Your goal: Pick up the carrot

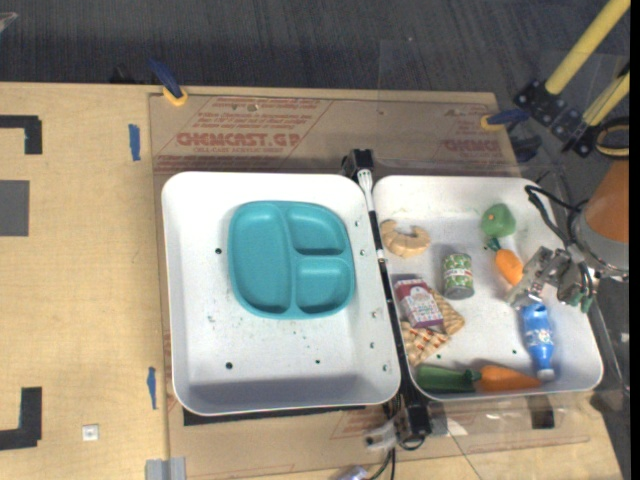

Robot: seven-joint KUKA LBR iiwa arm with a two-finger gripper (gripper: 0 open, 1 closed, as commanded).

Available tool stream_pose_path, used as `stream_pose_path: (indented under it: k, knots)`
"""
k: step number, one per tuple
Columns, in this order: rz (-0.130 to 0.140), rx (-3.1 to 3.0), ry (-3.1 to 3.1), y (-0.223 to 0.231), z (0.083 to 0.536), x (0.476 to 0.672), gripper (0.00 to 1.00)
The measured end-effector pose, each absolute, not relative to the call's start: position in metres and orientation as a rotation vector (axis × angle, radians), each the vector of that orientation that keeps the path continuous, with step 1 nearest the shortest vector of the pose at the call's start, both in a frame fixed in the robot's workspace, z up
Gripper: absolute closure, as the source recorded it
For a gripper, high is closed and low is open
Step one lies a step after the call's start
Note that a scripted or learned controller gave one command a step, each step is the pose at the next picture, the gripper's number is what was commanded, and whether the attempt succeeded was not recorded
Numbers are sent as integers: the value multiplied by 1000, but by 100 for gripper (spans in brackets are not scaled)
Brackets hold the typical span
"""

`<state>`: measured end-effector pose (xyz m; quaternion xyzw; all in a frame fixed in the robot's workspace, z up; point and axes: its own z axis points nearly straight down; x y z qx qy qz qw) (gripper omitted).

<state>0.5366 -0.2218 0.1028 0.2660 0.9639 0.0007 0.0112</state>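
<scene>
A carrot (500, 377) with an orange body and a long green top lies flat along the front wall of the right bin (470, 193). My gripper (540, 276) hovers at that bin's right side, above and behind the carrot, clear of it. It stands just right of a small orange piece (509, 266) and just above a blue bottle (538, 336). Nothing shows in its grasp. The arm's orange band (612, 208) rises at the right edge.
The right bin also holds a green round fruit (497, 220), a small green can (457, 274), a bagel-like ring (406, 239), a purple packet (422, 303) and a waffle (432, 336). In the left bin (200, 358) sits a teal divided plate (292, 258).
</scene>
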Motion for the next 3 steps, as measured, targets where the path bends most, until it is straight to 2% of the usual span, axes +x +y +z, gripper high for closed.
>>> stream_pose_path:
  k: [1, 2, 3]
  knots:
    - [6, 904, 2990, -156, 91, 571, 100]
    - [8, 878, 3001, -107, 135, 629, 100]
    - [-5, 510, 3081, -187, 268, 642, 100]
